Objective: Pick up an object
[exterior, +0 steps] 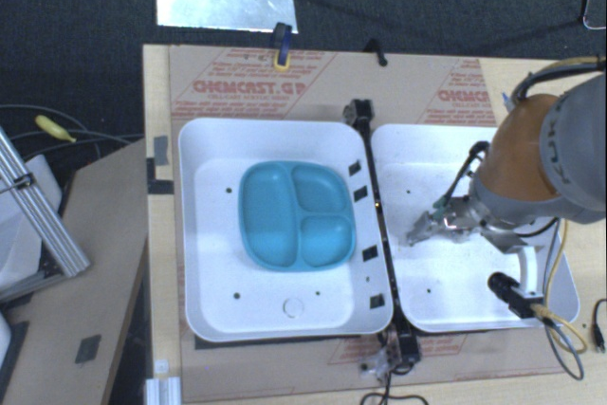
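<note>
Frankly, from my remote seat the tool (424, 229) is hard to read: its metal tip is small and blurred against the floor of the right bin (417, 156), and I cannot tell how it is set or whether anything is in it. The arm (560, 156) comes in from the right, cut off by the frame edge, its orange band above the wrist, and bends down and leftward so the tool sits low over the right bin's left half, near the divider between the bins. The left bin (204, 204) carries a blue sectioned plate (294, 213), lying flat near its middle, well apart from the tool. Both bins rest on the worktop (237, 81), covered with printed cardboard.
</note>
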